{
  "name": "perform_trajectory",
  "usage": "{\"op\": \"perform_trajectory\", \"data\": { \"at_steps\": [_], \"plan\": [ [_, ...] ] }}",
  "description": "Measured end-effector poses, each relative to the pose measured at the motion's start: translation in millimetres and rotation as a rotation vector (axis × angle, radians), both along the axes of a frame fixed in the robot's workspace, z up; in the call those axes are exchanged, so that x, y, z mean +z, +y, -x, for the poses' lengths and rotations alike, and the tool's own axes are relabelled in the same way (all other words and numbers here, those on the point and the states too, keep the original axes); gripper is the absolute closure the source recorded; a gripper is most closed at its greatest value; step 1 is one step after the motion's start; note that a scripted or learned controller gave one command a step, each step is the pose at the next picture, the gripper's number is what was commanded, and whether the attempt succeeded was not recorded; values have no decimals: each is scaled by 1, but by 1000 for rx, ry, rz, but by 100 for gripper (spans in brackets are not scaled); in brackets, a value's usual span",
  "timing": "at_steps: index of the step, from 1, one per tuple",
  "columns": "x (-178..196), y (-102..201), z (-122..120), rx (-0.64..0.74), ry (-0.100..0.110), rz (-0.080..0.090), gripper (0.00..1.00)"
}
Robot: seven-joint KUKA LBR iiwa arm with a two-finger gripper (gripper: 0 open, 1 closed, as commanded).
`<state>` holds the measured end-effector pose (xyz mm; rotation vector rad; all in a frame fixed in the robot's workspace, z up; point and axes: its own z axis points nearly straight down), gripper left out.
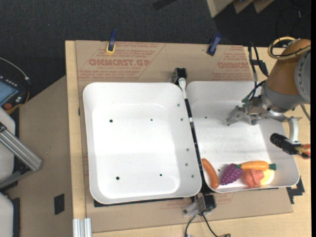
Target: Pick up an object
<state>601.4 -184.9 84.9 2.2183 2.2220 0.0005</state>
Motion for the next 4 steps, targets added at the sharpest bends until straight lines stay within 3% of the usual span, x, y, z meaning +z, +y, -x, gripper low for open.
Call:
{"op": "perform_trajectory", "data": {
  "at_steps": [1,2,3,4],
  "plan": [
    [0,9,-29,1,-3,0,0],
    [93,-34,-10,-4,-10,6,0],
    [177,-40,73,-5,1,0,0],
    [341,-41,120,-2,-19,8,0]
  ]
}}
